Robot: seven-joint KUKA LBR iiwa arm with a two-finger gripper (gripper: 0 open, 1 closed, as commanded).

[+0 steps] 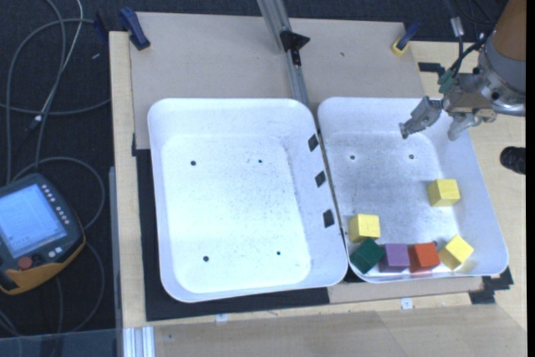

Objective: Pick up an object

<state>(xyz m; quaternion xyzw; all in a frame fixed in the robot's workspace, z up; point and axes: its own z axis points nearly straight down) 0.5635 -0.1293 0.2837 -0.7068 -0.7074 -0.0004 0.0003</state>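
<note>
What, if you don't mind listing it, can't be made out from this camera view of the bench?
- End effector: its height above the right bin can't be judged from this slanted view.
- Arm: cut off by the right edge.
- Green block: its lower side is hidden behind the bin rim.
- Handheld screen: contents too small to read.

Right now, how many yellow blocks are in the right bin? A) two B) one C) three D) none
C: three yellow blocks lie in the right bin: one yellow block apart near the right wall, one by the divider, one at the right end of the front row beside the orange block.
</note>
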